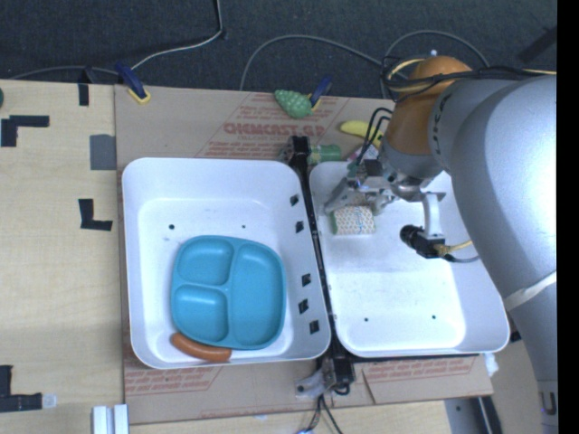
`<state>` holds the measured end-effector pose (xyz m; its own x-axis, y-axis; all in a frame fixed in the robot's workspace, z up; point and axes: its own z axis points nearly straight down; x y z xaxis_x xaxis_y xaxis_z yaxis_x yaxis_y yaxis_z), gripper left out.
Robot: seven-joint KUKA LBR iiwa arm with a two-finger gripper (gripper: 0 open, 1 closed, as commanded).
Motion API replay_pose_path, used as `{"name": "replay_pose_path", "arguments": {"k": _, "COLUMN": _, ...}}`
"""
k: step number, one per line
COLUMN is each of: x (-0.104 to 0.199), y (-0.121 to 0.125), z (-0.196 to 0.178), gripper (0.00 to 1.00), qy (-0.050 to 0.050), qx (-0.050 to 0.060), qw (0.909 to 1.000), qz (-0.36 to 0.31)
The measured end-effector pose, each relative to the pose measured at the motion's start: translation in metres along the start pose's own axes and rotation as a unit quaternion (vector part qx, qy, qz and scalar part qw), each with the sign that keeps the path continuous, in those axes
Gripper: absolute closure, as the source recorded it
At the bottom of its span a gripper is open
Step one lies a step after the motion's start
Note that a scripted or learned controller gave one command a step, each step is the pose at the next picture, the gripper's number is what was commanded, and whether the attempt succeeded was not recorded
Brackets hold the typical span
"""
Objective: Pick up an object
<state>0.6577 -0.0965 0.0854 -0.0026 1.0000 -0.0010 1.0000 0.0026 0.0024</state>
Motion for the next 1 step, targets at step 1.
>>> {"name": "replay_pose_path", "arguments": {"k": 1, "x": 0.0, "y": -0.0003, "z": -0.0096, "gripper": 1.0, "qy": -0.001, "qx": 0.001, "qw": 1.0, "qz": -0.001}}
